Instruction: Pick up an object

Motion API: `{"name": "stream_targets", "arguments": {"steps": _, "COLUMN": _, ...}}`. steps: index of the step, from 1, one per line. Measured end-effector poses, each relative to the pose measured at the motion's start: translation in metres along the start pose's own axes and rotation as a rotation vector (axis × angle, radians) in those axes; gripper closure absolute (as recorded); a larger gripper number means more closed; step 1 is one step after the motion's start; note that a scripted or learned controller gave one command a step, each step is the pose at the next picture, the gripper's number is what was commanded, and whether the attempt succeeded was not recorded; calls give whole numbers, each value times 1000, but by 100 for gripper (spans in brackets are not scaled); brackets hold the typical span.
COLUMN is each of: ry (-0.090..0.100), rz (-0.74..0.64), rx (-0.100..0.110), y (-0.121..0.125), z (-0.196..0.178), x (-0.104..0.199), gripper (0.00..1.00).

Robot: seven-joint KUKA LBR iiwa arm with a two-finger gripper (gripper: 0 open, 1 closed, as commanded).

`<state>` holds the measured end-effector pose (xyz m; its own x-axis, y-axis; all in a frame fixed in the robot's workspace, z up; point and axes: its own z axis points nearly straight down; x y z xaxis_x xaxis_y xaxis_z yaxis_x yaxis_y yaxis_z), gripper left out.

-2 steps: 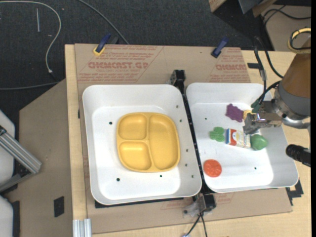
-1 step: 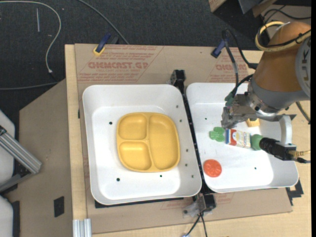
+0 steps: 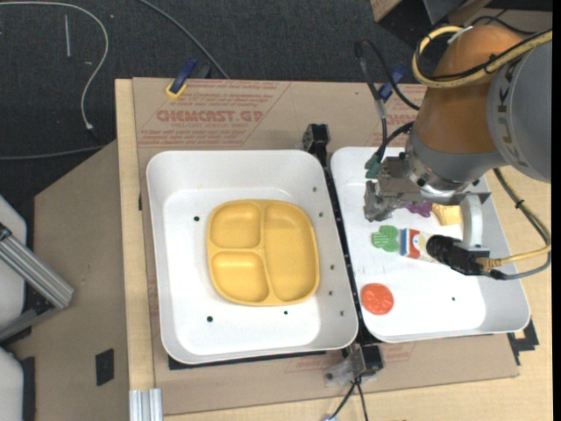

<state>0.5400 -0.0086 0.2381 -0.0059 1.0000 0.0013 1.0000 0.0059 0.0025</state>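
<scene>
The gripper [image 3: 384,207], its grasp impossible to tell, hangs near the right bin's [image 3: 491,318] left edge above a small green toy [image 3: 385,239], probably light and rigid, best pinched across its width

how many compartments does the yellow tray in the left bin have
3. The yellow tray has one compartment at its upper left, one tall compartment along its right side, and one at its lower left.

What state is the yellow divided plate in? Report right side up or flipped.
Right side up: the yellow divided plate shows its three hollow compartments facing upward in the left bin.
</scene>
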Motion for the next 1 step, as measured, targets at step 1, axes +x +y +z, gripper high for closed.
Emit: {"name": "stream_targets", "arguments": {"steps": 1, "ry": 0, "rz": 0, "rx": 1, "y": 25, "z": 13, "x": 53, "gripper": 100}}
